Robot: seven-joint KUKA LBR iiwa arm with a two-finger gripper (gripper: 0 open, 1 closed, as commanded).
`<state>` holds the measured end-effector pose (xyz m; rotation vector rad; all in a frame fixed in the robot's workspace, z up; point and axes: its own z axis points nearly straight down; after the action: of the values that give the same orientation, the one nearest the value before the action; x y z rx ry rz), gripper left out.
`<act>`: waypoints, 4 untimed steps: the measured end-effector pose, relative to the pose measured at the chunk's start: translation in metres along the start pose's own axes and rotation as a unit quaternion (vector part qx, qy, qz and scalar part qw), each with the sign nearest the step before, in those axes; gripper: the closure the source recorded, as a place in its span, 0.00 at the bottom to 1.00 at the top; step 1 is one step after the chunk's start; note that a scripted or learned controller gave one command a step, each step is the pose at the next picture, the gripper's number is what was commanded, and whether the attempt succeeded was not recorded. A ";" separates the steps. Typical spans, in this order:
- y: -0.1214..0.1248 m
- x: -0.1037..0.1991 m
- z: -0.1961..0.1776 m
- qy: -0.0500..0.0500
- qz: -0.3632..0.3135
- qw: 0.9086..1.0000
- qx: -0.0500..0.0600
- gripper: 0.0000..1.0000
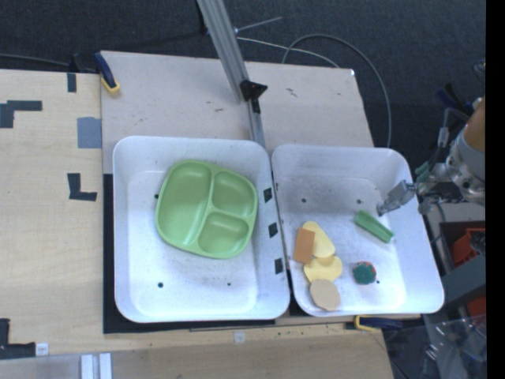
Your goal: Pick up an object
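Left bin (134, 235) carries a green divided plate (207, 209), tilted slightly, compartments up, near the bin's centre. A grey metal pole (229, 50) runs down from the top edge to the seam between the bins.

Right bin (418, 283): orange block (304, 245) lies touching a stack of yellow flat pieces (323, 257), a tan disc (324, 294) just below them, a small teal-and-red ball (364, 272) to their right.

A green bar (373, 227) lies flat further right and higher, long axis running upper-left to lower-right.

The gripper (393, 198) sits just above the bar's upper end, reaching in from the right rim, arm low and angled leftward. Claw state: cannot tell, nothing visibly between the tips.
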<state>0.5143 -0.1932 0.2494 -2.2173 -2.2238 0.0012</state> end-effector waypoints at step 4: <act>-0.004 -0.004 0.161 -0.001 0.001 1.000 -0.001 0.00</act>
<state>0.5096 -0.1967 0.0886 -2.2207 -2.2235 0.0021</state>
